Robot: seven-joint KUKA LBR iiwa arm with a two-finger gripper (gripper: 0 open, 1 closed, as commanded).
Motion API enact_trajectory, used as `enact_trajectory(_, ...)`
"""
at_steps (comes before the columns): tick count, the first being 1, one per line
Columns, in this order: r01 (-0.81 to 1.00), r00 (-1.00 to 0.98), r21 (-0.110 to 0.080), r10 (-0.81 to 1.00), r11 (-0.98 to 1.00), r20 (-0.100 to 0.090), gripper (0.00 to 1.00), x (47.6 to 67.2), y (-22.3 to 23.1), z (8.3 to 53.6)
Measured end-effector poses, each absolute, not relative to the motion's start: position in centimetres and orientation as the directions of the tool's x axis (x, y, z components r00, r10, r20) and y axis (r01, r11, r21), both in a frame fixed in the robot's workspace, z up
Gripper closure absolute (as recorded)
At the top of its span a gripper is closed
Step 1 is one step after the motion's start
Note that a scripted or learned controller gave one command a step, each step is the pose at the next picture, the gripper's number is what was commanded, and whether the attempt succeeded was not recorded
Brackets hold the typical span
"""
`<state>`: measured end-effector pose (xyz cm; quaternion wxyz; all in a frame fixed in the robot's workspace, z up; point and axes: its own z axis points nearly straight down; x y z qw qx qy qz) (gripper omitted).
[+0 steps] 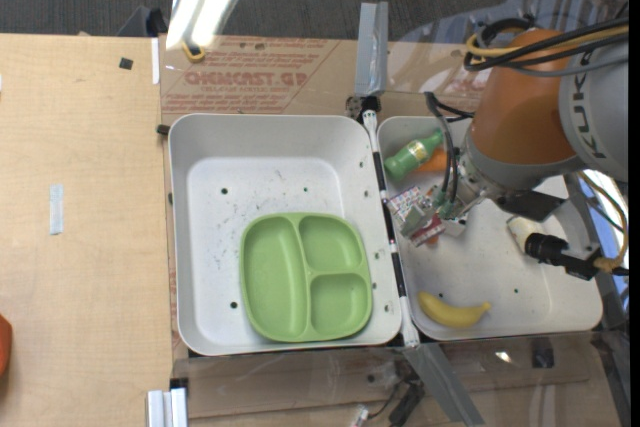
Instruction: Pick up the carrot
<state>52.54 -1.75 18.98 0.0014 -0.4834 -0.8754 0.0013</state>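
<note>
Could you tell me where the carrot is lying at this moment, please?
The carrot lies in the right bin, at its far left corner close to the divider between the bins. The arm's orange band hangs just to its right, and the banana sits at the near edge.

In the right bin (560, 310), the arm (520, 115) covers the back half, crowding the green bottle (412, 155) and the carrot (436, 160) at the far left corner. A banana (452, 311) lies near the front wall, with bare floor to its right. A green plate (305, 275) occupies the left bin's (200, 215) front; its back stays open.
</note>
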Motion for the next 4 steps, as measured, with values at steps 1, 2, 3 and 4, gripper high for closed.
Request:
enact_trajectory(1,0.819,-0.574,-0.003,0.819,0.574,-0.001,1.00,48.2,12.3,24.8)
enact_trajectory(2,0.948,-0.318,-0.002,0.948,0.318,-0.003,1.00,60.7,4.9,25.4)
enact_trajectory(3,0.997,-0.078,-0.006,0.997,0.078,-0.001,1.00,50.7,-2.4,19.0)
enact_trajectory(4,0.999,0.047,-0.003,0.999,-0.047,-0.003,1.00,50.2,5.6,21.9)
